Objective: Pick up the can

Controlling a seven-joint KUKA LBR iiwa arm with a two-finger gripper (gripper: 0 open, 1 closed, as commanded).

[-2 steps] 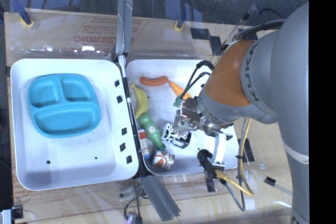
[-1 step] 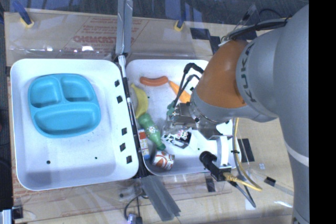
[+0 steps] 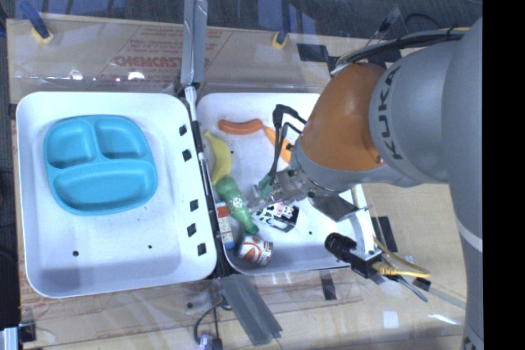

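- Camera view, far left of the claw [image 3: 268,191]: a blue tray [image 3: 98,161] lies in the left bin [image 3: 49,258], well apart from the work.
- Just left of the claw, in the right bin [image 3: 316,258]: a banana [image 3: 218,157], with a green bottle [image 3: 237,207] below it, running slantwise toward the near wall.
- The can [image 3: 254,251], orange and white, lies on its side below and slightly left of the claw, touching the bottle's lower end.
- The claw hangs over the bottle's upper part; the arm's bulk [image 3: 349,131] covers it, and I cannot tell whether it is apart or together. Nothing shows between its tips.
- Beyond the claw, toward the far wall: a sausage [image 3: 240,126]. Just right, a black-and-white patterned item [image 3: 277,215].
- To do the step well, I judge the claw should shift down-left to centre over the can, turn to straddle its narrow width, and avoid the bottle.
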